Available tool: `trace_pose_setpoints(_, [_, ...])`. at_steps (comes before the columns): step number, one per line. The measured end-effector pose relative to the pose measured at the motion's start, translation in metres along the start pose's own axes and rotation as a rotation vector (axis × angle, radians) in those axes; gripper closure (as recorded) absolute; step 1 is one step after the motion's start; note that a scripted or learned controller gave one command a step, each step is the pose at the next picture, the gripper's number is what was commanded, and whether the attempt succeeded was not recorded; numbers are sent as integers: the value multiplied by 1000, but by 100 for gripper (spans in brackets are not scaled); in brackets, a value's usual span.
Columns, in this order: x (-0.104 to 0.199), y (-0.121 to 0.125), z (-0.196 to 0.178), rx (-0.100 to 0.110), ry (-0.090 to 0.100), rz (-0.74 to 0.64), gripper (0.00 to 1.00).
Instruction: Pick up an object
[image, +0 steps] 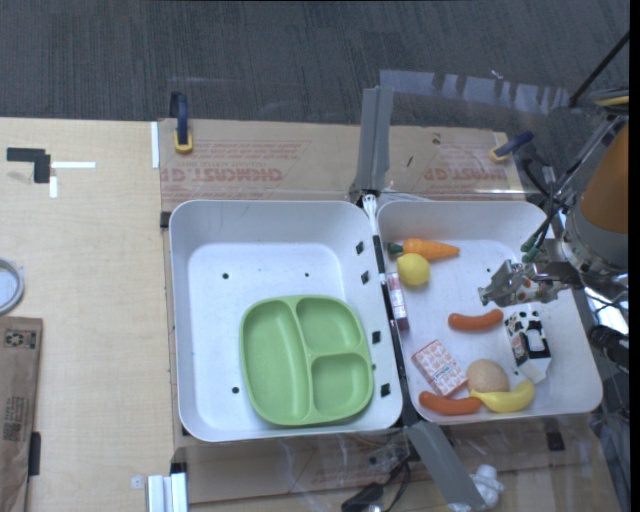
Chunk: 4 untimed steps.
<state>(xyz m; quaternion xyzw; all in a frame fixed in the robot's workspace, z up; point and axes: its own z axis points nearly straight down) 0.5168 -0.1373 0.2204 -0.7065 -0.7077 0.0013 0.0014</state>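
Note:
The right bin (470, 232) holds several small items. An orange carrot (430, 249) and a yellow lemon (412, 269) lie at its back left. An orange-red sausage (475, 321) rests near the middle. A black-and-white cow-patterned carton (527, 338) lies by the right wall. Toward the front are a pink box (438, 365), a tan round item (487, 376), a banana (505, 399) and a second orange sausage (450, 404). My gripper (500, 288) reaches in from the right, just above and behind the middle sausage and left of the carton. I see nothing held in it.
The left bin (200, 300) carries a green divided plate (305, 358) at its front centre. A slim pink tube (397, 300) lies along the wall between the bins. Blue-and-yellow clamps (180, 125) sit on the cardboard behind the bins.

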Motion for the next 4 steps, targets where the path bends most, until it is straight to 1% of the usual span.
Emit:
trace_pose_setpoints(1, [-56, 37, 129, -4, -1, -94, 0])
trace_pose_setpoints(2, [-57, 37, 120, -4, -1, -90, 100])
trace_pose_setpoints(3, [-78, 45, 128, -4, 6, -295, 100])
trace_pose_setpoints(4, [-60, 47, 9, -2, 0, -29, 100])
